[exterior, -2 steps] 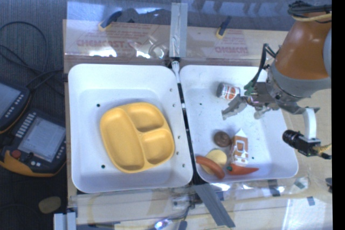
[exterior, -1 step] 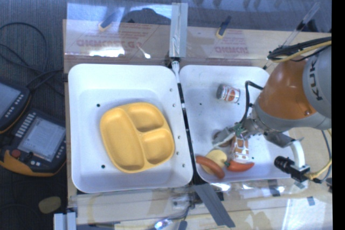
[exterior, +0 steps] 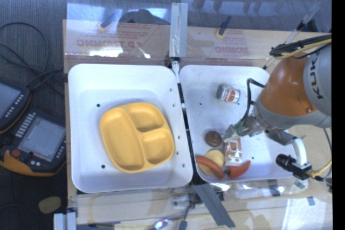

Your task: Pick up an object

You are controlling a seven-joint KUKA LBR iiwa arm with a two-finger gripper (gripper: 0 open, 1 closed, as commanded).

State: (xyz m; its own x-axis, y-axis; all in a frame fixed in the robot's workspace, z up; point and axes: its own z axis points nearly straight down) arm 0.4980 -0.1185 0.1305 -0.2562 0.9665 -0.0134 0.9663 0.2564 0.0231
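Note:
In the right bin [exterior: 202, 81], my gripper [exterior: 239, 131] hangs low over the front part, just above a small white and orange carton [exterior: 233, 150]. A brown round object [exterior: 213, 138] lies to the gripper's left. Below it sits a pale yellow ball [exterior: 215, 157], with a red sausage-like piece [exterior: 208, 166] in front of it. A red chili shape [exterior: 240, 168] lies beside the carton near the front wall. A small can [exterior: 228, 93] with an orange label lies on its side toward the back of this bin.
The left bin [exterior: 86, 89] holds a yellow divided plate [exterior: 137, 136]. The arm's orange band [exterior: 288, 91] covers the right bin's right side. A teach pendant [exterior: 32, 140] lies off the bench at left.

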